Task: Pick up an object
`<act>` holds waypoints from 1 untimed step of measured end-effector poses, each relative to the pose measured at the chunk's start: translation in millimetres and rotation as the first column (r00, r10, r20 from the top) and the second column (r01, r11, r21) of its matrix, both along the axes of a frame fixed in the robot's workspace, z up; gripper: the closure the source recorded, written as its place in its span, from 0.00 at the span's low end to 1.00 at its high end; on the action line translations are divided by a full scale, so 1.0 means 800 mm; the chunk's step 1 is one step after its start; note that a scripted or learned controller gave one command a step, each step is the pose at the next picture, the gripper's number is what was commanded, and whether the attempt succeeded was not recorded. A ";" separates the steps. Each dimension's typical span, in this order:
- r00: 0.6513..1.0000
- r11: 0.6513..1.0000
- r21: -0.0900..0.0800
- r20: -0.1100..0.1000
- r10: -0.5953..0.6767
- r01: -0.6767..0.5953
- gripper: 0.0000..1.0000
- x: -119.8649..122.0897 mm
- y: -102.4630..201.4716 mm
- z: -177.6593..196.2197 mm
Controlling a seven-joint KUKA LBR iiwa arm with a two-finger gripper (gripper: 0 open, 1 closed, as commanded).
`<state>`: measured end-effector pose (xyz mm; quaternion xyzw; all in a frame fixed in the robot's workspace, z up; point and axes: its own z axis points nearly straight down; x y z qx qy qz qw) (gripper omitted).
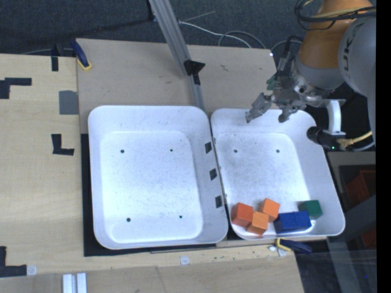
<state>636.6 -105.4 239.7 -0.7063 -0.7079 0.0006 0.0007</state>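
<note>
The gripper [269, 113] hangs over the far edge of the right bin [263, 163], its two fingers spread open with nothing between them. At the near end of that bin lie several small blocks: an orange block [242, 213], a second orange block [269, 208], a third orange one [259, 222], a blue block [292, 222] and a green block [312, 209]. The gripper is well away from them, toward the far side of the bin.
The left bin [149, 176] lies beside the right one. A slanted metal pole [177, 38] rises behind the bins. Cables run across the bench at the back right. A yellow-handled clamp [82, 55] sits at the bench's far left corner.
</note>
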 end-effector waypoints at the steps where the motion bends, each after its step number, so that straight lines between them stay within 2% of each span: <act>1: 1.000 1.000 0.001 0.000 0.002 -0.002 1.00 0.000 0.001 0.012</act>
